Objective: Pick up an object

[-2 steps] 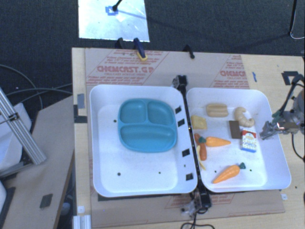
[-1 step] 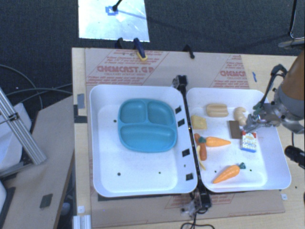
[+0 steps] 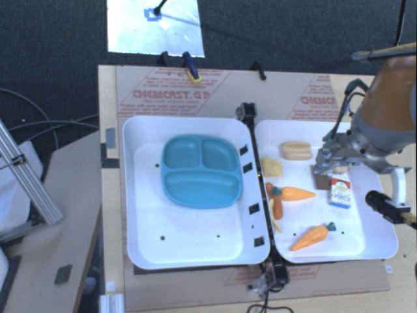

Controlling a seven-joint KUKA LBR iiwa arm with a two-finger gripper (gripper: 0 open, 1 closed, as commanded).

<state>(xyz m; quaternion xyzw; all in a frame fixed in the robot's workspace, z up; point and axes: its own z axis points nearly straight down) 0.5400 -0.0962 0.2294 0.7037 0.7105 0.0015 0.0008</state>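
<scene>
Claw (image 3: 328, 163) low in right bin (image 3: 378, 240), finger state unclear. Two orange toy carrots (image 3: 296, 193) (image 3: 310, 236), one carton (image 3: 340, 192), one bread roll (image 3: 296, 150).

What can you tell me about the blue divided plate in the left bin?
The light blue, plastic-looking divided plate lies flat near the middle of the left white bin, turned slightly askew. It has rounded corners and three compartments: two small ones on the far side and one long one on the near side. Nothing lies in it, and nothing touches it but the bin floor.
</scene>
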